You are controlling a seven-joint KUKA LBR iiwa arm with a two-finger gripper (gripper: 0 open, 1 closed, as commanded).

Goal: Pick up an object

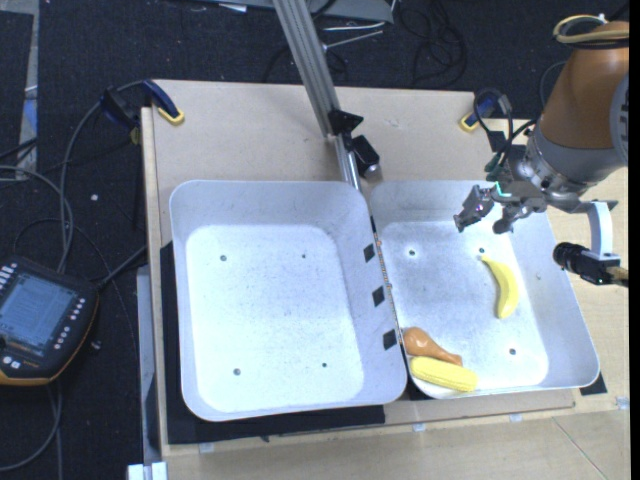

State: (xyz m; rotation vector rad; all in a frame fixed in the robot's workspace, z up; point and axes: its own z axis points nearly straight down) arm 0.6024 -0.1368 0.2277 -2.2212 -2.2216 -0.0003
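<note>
A yellow banana (502, 285) lies in the right bin (440, 268), toward its right side. An orange-brown piece (430, 344) and a yellow corn cob (444, 373) sit at that bin's near left corner. My gripper (486, 213) hangs over the far part of the right bin, above and a little left of the banana's upper end. Its two dark fingers are spread apart with nothing between them.
The left bin (270, 298) lies beside the right one, sharing a raised divider with black clips (378, 293). A slanted metal pole (320, 78) rises from the bins' far junction. Clamps (160, 103) hold the bench's far corners. A pendant (35, 318) lies at the far left.
</note>
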